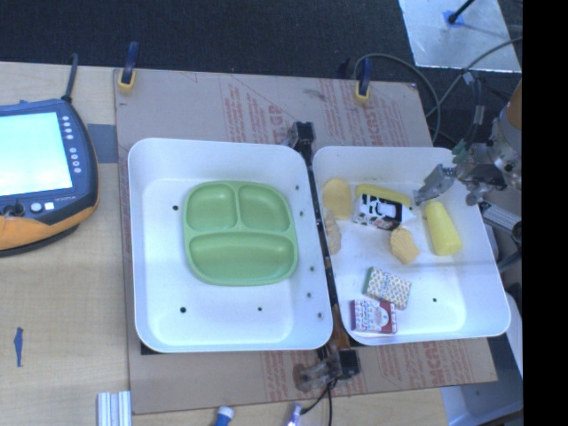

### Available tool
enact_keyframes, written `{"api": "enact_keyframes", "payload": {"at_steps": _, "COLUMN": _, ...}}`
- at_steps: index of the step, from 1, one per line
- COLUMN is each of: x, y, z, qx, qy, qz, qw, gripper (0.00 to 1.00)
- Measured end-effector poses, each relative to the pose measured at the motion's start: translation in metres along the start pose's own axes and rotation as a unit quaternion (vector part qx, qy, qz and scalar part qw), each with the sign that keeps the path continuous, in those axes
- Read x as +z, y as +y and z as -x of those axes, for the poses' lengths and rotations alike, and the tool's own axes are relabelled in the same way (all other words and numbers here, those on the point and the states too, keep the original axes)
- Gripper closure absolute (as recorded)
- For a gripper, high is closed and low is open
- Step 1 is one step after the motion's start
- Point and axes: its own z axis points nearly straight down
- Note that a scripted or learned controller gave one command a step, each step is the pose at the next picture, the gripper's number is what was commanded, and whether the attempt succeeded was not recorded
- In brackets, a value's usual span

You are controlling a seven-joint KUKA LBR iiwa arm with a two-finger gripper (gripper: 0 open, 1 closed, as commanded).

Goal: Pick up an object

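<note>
1. Yellow corn [442,228] lies in the right bin [479,313], near its far right side.
2. Gripper [435,187] hangs just above the corn's upper end; whether it is apart or together, I cannot tell.
3. Left of the corn sit a cheese wedge [404,245] and a black-and-yellow box [381,209].
4. Green plate [240,232] fills the left bin [160,318].
</note>
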Motion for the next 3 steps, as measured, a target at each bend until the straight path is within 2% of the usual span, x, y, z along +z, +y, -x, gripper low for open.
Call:
{"api": "enact_keyframes", "payload": {"at_steps": 1, "x": 0.131, "y": 0.023, "z": 0.017, "qx": 0.000, "qy": 0.000, "qz": 0.010, "qw": 1.0000, "gripper": 0.00}}
{"api": "enact_keyframes", "payload": {"at_steps": 2, "x": 0.144, "y": 0.092, "z": 0.046, "qx": -0.001, "qy": 0.000, "qz": 0.004, "qw": 1.0000, "gripper": 0.00}}
{"api": "enact_keyframes", "payload": {"at_steps": 3, "x": 0.148, "y": 0.002, "z": 0.026, "qx": 0.000, "qy": 0.000, "qz": 0.000, "qw": 1.0000, "gripper": 0.00}}
